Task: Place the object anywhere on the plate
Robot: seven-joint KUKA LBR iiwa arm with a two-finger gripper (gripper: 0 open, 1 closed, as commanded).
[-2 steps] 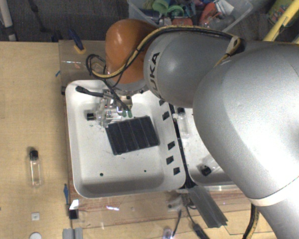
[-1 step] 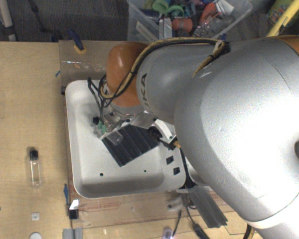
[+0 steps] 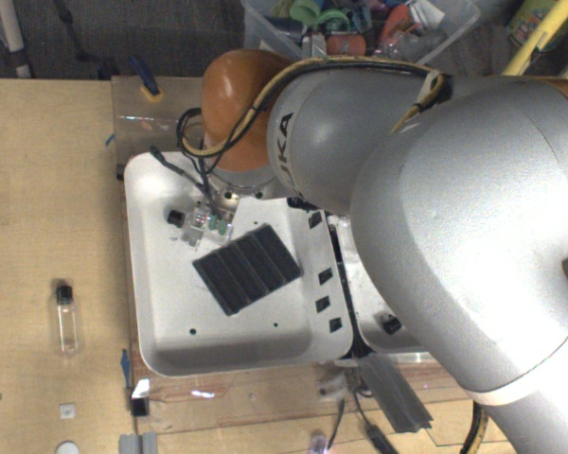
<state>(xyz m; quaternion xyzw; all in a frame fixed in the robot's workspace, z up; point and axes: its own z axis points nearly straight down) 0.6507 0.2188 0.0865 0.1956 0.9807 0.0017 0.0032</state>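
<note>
In the left white bin (image 3: 161,339) a dark ribbed rectangular plate (image 3: 248,268) lies flat, turned at a slant, near the bin's middle. My gripper (image 3: 205,223) hangs low over the bin's upper left part, just up and left of the plate's far corner. A small black object (image 3: 175,218) sits on the bin floor right beside the gripper, on its left; whether they touch I cannot tell. The grey arm with its orange band (image 3: 241,102) covers the bin's back edge.
The arm's bulk hides most of the right bin (image 3: 398,343), where a small dark piece (image 3: 390,325) shows. A clear vial (image 3: 66,318) lies on the wooden bench to the left. A tub of colourful toys (image 3: 360,8) stands behind the bins.
</note>
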